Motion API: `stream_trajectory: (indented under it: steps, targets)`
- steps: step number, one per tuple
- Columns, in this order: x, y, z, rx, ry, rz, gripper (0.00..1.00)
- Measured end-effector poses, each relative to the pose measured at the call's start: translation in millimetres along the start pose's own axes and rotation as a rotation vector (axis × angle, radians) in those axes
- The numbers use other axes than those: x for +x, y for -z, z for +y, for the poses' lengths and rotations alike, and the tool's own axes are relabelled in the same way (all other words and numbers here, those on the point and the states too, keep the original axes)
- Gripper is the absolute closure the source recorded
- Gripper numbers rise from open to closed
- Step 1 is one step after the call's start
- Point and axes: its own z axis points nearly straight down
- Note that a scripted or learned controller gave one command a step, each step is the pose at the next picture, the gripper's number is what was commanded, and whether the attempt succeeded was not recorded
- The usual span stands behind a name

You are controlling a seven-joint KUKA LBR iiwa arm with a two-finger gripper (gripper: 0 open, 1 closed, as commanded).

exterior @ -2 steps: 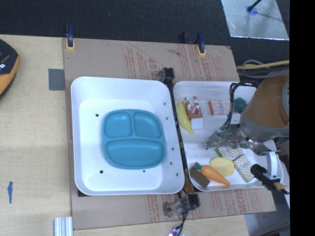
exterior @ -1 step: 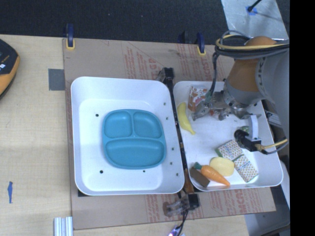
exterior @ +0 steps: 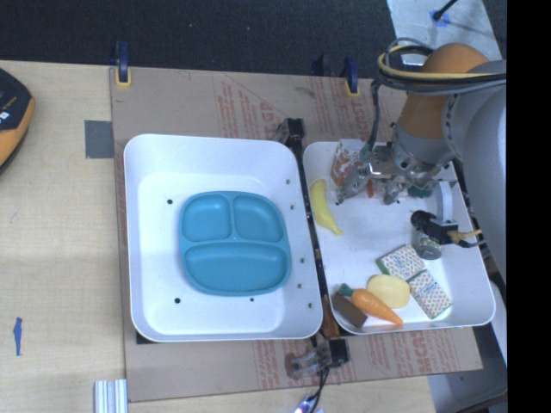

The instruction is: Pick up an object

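My gripper [exterior: 372,185] hangs low over the far end of the right bin [exterior: 461,317], under the grey arm with its orange band. A crumpled red-and-white packet [exterior: 343,163] lies just to its left, against the bin's far left corner; whether it is touching the gripper I cannot tell. A yellow banana [exterior: 324,208] lies along the bin's left wall. Toward the near end sit a pale yellow fruit [exterior: 390,289], an orange carrot [exterior: 376,306], a brown piece [exterior: 349,309] and two patterned packets [exterior: 417,275].
The left bin [exterior: 151,231] holds a blue divided plate [exterior: 234,242]. Both bins stand on a brown cardboard sheet [exterior: 215,101]. A yellow and black object [exterior: 10,114] lies at the bench's far left edge.
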Motion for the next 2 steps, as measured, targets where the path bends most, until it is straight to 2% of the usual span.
stream_trajectory:
  steps: [1,2]
  targets:
    - [3.6,1.6,4.2,-0.031,0.008,-0.012,0.0]
    - [30.9,1.0,4.4,-0.032,0.009,-0.012,0.0]
